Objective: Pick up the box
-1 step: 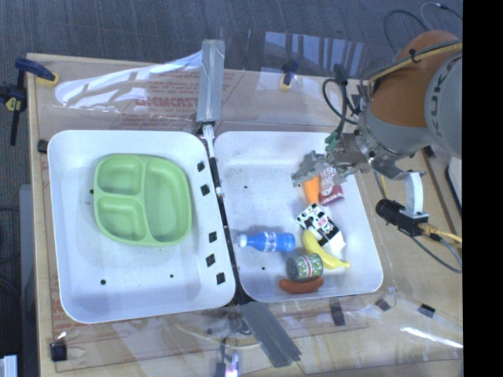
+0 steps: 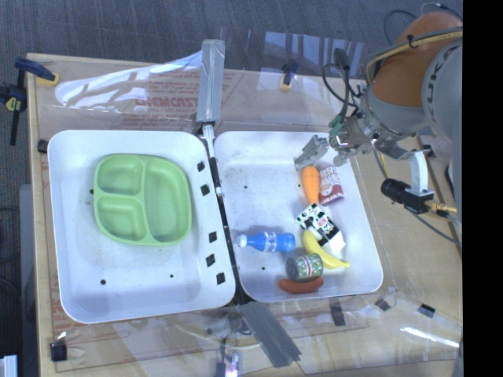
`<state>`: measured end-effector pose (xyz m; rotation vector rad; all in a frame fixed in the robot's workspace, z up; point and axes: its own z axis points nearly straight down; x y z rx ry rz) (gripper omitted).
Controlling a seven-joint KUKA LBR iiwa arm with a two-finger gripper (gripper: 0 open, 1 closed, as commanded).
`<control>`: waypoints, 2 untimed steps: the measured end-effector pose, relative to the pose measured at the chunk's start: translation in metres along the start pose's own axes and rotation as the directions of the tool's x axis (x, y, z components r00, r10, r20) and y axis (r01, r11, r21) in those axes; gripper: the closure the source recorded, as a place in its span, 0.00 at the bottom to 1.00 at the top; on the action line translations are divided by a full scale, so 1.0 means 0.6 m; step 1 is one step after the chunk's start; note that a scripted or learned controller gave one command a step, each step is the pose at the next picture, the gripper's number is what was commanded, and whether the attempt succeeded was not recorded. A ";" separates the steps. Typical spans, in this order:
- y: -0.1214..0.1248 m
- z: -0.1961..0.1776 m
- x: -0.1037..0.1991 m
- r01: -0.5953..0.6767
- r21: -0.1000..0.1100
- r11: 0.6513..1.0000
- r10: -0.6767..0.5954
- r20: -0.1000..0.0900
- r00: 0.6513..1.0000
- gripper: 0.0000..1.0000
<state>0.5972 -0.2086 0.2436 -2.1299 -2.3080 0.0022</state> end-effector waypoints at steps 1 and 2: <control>0.002 -0.017 0.002 0.007 0.001 1.000 -0.007 0.000 1.000 1.00; 0.010 -0.088 -0.005 -0.025 0.000 1.000 0.025 0.000 1.000 1.00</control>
